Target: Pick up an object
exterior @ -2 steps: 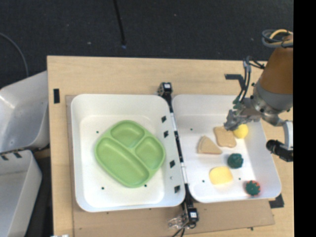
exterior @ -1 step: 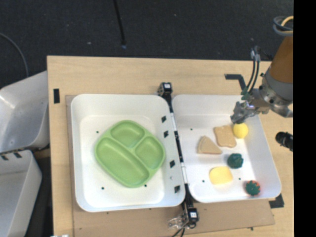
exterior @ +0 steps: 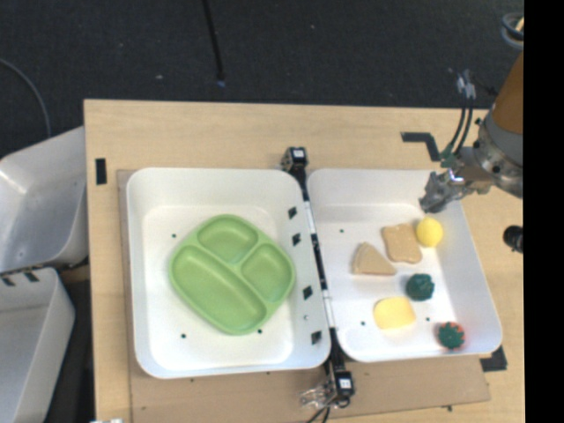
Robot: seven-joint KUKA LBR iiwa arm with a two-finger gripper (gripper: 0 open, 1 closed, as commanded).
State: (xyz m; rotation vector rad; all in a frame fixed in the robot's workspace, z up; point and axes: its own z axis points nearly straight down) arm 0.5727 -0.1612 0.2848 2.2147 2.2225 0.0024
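Observation:
The right bin (exterior: 352, 203) holds several small items. A yellow ball (exterior: 429, 232) lies near its far right side, touching a tan toast-like slice (exterior: 402, 243). A tan wedge (exterior: 373, 261) sits to the left of that slice. Nearer the front are a dark green lump (exterior: 420, 286), a yellow block (exterior: 394, 313) and a green and red piece (exterior: 451, 335). My gripper (exterior: 438, 192) hangs over the bin's far right corner, just above the yellow ball, with nothing visibly held.
The left bin (exterior: 150, 210) bears a green divided plate (exterior: 232, 273). A hinge strip with black clips (exterior: 310, 254) runs between the bins. White boxes (exterior: 35, 201) stand off the bench's left side. The arm's orange band (exterior: 509, 95) is at the right.

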